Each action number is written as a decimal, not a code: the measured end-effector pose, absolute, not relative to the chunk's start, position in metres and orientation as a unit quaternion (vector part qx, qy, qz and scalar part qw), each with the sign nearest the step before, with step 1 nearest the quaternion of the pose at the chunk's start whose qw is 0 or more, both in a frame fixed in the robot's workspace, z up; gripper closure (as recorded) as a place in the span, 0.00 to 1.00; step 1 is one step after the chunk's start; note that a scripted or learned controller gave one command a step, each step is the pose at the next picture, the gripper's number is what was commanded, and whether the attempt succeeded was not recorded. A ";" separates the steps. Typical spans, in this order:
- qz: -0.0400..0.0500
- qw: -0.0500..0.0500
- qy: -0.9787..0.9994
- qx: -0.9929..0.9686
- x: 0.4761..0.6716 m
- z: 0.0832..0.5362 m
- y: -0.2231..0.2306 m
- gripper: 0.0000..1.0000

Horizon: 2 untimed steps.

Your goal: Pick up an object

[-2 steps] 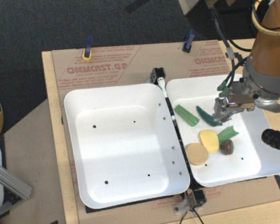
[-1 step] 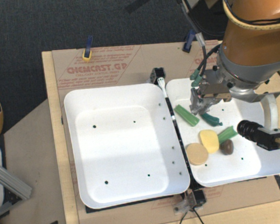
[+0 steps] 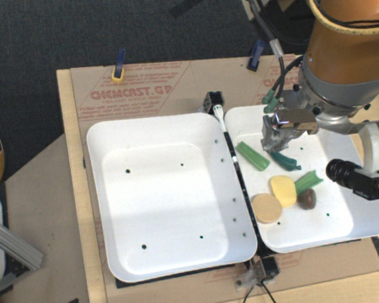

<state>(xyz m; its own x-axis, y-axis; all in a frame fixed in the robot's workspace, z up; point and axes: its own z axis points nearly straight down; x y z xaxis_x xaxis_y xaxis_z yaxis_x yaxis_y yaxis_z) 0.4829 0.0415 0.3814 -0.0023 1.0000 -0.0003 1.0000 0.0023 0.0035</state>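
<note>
Just below the gripper [image 3: 276, 139], dark-green piece [image 3: 286, 160]; grip state indiscernible.

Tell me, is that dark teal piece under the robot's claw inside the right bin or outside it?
Inside. The teal piece lies on the right bin's white floor, just below the gripper.

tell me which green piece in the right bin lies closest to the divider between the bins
The light green bar, lying diagonally, alone at the bin's left. The darker teal piece sits under the hand, and the third green piece lies by the yellow object.
</note>
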 end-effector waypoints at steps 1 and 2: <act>0.007 0.006 0.708 0.707 0.493 0.509 0.040 1.00; 0.003 0.002 0.708 0.706 0.479 0.532 0.065 1.00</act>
